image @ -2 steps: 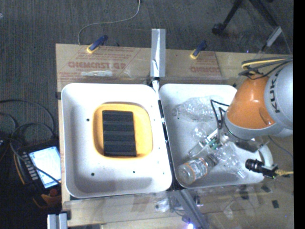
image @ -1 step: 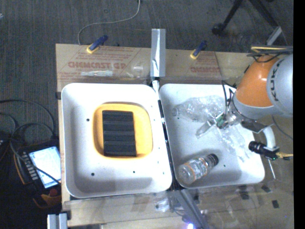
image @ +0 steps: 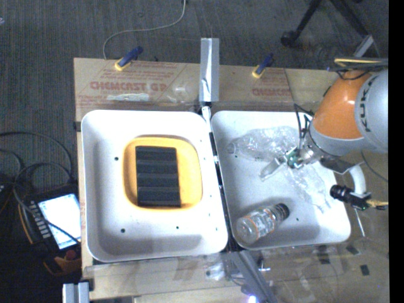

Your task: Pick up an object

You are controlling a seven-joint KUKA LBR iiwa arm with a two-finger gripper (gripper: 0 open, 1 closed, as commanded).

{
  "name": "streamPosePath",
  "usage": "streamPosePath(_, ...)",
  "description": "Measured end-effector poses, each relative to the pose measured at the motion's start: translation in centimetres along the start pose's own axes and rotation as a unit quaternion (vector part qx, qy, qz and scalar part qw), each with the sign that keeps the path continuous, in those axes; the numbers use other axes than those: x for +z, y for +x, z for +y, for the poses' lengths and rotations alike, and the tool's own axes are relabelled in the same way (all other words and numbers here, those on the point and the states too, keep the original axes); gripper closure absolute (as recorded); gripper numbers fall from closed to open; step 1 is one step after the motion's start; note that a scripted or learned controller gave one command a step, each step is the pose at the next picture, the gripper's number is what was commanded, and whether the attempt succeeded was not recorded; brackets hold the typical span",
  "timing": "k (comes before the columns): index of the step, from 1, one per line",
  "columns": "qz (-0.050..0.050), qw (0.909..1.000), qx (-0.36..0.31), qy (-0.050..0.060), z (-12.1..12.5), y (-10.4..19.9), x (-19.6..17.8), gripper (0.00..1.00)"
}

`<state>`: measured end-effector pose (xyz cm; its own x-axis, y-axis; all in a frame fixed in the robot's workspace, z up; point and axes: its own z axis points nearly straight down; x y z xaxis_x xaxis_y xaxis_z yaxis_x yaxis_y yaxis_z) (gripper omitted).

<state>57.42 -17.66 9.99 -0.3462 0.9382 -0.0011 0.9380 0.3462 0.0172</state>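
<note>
Slippage worries me most: my gripper [image: 282,164] sits low in the right bin [image: 328,229], beside the crinkled clear plastic wrap [image: 262,142], and thin film could slide out or snag. I cannot tell whether it is apart or together. Nearer the bin's front wall lies a clear bottle [image: 262,219], untouched. Beside that bin, the left bin [image: 101,232] holds a yellow tray with a black ribbed block [image: 158,175].
</note>
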Motion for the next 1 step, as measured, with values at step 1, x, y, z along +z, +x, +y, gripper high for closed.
streamPosePath(1,0.0,0.9992,0.038,0.009,3.57,3.92,-7.72,1.0)
